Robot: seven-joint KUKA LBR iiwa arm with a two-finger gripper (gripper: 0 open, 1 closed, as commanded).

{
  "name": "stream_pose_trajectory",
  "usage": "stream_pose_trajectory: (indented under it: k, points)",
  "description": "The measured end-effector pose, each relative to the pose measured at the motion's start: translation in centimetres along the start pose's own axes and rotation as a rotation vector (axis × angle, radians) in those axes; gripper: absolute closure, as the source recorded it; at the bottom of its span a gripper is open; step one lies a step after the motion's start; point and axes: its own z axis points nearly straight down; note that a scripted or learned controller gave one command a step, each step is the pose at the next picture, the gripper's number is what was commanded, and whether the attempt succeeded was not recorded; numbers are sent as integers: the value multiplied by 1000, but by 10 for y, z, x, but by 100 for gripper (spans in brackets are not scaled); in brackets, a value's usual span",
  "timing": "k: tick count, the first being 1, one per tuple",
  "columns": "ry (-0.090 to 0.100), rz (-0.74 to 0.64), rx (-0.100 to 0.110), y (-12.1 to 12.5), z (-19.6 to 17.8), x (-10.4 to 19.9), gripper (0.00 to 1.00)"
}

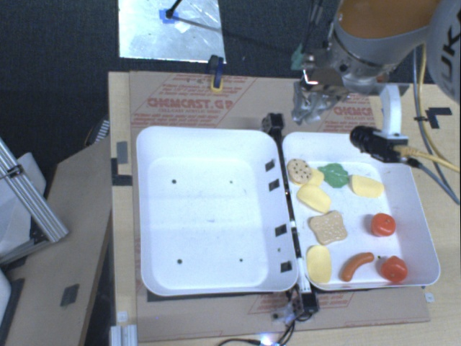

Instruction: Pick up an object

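Note:
My gripper (310, 111) hangs above the bench just beyond the far left corner of the right bin (425, 225), with nothing seen in it. Several toy foods lie in that bin. A speckled cookie (299, 169) and a green leafy piece (333, 174) are nearest the gripper. Further along are a yellow piece (367, 186), a yellow wedge (314, 197), a slice of toast (328, 227), a red tomato (382, 224), a yellow oval (319, 263), a sausage (356, 265) and a second red tomato (393, 268).
The left bin (209, 207) lies beside the right one, joined along a black-clipped divider (287, 207). A yellow-and-blue clamp (215, 74) stands at the bench's far edge. A shiny sheet (169, 20) lies beyond it.

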Motion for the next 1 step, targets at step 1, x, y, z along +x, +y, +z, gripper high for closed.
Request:
stream_pose_trajectory:
  k: [1]
  points:
    - [1,4,-18,-42,-97,-7,100]
